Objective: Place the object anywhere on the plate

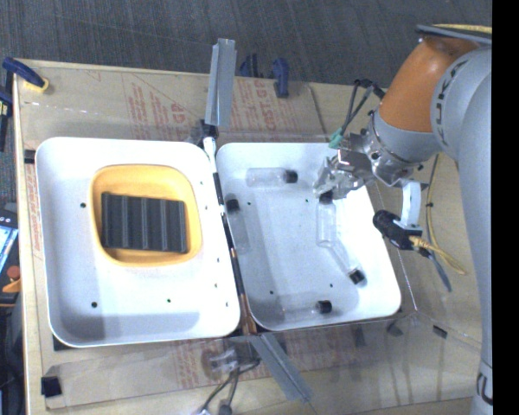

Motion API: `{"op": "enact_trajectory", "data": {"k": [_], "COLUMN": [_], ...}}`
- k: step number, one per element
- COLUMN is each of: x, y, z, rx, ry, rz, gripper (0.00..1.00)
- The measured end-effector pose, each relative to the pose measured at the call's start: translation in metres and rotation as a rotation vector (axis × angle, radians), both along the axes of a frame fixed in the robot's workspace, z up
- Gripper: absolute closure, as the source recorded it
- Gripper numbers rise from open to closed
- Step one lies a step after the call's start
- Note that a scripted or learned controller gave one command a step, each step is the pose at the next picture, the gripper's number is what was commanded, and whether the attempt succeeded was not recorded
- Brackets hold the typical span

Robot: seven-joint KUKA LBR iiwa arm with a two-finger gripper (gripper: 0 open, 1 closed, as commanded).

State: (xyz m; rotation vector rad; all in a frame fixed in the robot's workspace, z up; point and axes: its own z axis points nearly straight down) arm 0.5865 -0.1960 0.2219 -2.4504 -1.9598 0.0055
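A yellow plate [112,184] lies in the left bin [60,258], with a dark grey ribbed block [145,223] resting on it. In the right bin [277,266] lie clear, see-through tube-like pieces with black ends: one near the back [268,177], one in the middle right [327,227], and one further toward the front [346,264]. My gripper [330,187] hangs over the back right part of the right bin, just above the middle-right clear piece. Nothing can be seen held in it.
Small black caps sit at the right bin's left wall [232,204] and front [323,306]. A grey metal bar [221,80] stands behind the gap between the bins. Cables [419,240] hang beside the right bin's right edge.
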Motion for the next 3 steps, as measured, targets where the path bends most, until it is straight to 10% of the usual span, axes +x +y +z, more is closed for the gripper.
{"op": "enact_trajectory", "data": {"k": [1, 2, 3], "x": [-0.022, 0.005, 0.005], "y": [0.089, 0.187, 0.187], "z": [-0.015, -0.003, -0.003], "rx": [0.000, 0.000, 0.000], "ry": [0.002, -0.002, -0.002], "rz": [0.074, 0.250, 0.249], "gripper": [1.00, 1.00, 0.00]}}
